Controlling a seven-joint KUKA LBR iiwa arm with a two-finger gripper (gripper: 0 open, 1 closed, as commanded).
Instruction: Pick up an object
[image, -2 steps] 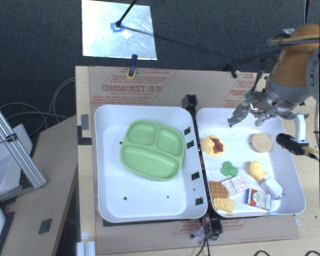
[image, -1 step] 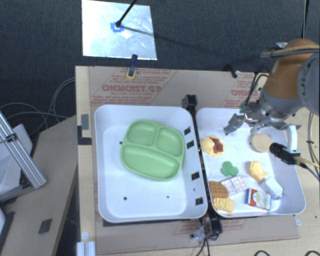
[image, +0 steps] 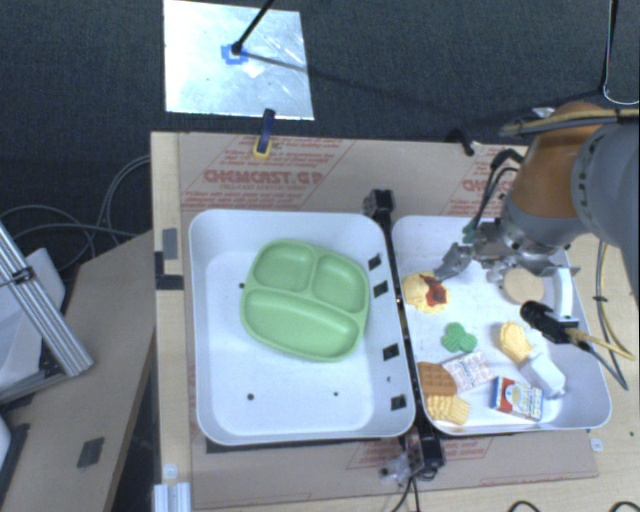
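The jaws hang low over the far-left part of the right bin (image: 590, 408), at the tip of the grey and orange arm (image: 560, 190). From this slant I cannot tell how wide they stand, and nothing can be seen held in them

The likeliest thing to take is the yellow toy food piece with a red patch (image: 424, 292). It lies flat on the bin's floor close to its left wall, just below and beside the jaws. It looks like a small moulded plastic piece, so I judge it light, stiff and rather smooth. It should not crush, but it could skid along the bin's floor or squirt out of a grip set off centre. Its low, rounded shape offers little height, so I would take it across its narrower width, coming straight down. The left wall leaves little room on that side

Elsewhere in the same bin:
- a green clover-shaped piece (image: 459, 337) near the middle
- a yellow lump (image: 515, 342) right of the middle
- two waffle-like biscuits (image: 441, 392) in the near-left corner
- a clear crinkled packet (image: 469, 371) and a red, white and blue carton (image: 517, 398) along the near rim

The packet looks soft and slippery, a poorer choice. The biscuits lie very flat, leaving little edge to grip
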